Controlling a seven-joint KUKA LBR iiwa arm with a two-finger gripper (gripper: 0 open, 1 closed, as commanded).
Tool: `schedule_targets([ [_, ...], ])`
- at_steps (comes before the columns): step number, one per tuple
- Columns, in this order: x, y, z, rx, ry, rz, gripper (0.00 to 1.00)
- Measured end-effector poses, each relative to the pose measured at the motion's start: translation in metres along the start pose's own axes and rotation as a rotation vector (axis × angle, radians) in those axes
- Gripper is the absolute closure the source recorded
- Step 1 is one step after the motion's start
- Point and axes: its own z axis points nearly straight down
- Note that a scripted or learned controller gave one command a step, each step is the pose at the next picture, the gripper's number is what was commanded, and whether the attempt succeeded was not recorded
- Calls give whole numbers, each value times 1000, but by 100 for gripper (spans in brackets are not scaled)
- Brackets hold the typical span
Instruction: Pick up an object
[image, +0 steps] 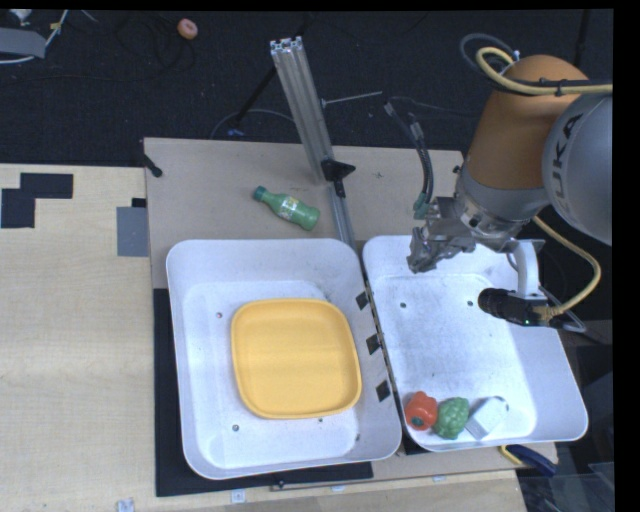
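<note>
My gripper (422, 257) hangs over the far edge of the right bin (470, 330), with nothing visible between its fingers. At that bin's near edge lie a red-orange pepper-like toy (421, 409), a green bumpy toy (452, 417) and a small white-grey block (486, 417), close together. They sit well in front of the gripper. A yellow square plate (295, 356) lies flat in the left bin (200, 300).
A green bottle (287, 207) lies on its side on the bench behind the left bin. A slanted aluminium post (310, 110) rises behind the bins. Black clips (372, 340) join the two bins. Cables and a black fitting (505, 303) trail at the arm's right.
</note>
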Motion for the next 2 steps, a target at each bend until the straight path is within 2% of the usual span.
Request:
schedule_targets([
  [1, 53, -4, -4, 1, 1, 0, 100],
  [2, 109, -13, 11, 2, 1, 0, 100],
])
